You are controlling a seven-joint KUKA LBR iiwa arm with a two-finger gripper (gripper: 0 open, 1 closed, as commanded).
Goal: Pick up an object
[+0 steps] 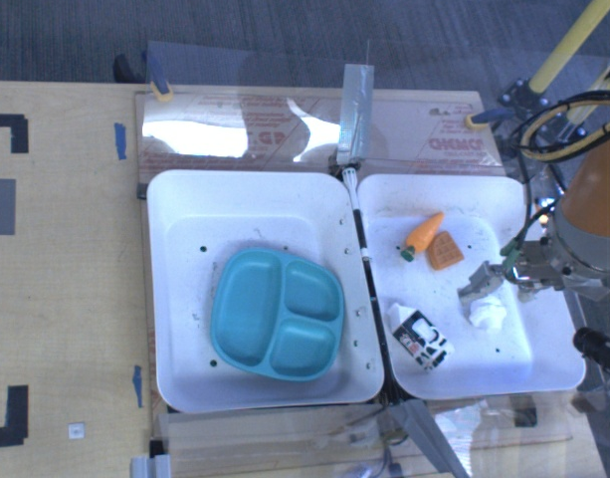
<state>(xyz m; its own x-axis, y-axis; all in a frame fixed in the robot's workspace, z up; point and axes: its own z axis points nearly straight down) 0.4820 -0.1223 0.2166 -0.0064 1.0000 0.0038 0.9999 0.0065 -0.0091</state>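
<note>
Gripper [481, 287] over right bin [553, 361], grip state unclear, just above white object [487, 313], carrot [422, 235] nearby

Two shallow white bins side by side on the pale wooden bench [56, 317]: left bin [175, 217] holds a teal plastic divided plate [277, 313] with three compartments, lying flat near its middle. Right bin [504, 361] holds a small orange toy carrot [423, 235] touching a flat orange-brown wedge [445, 251], a black-and-white printed carton [421, 339] near the front, and a crumpled white lump [487, 313] toward the right. The grey hand [481, 285] reaches in from the right, just above the white lump.
</note>
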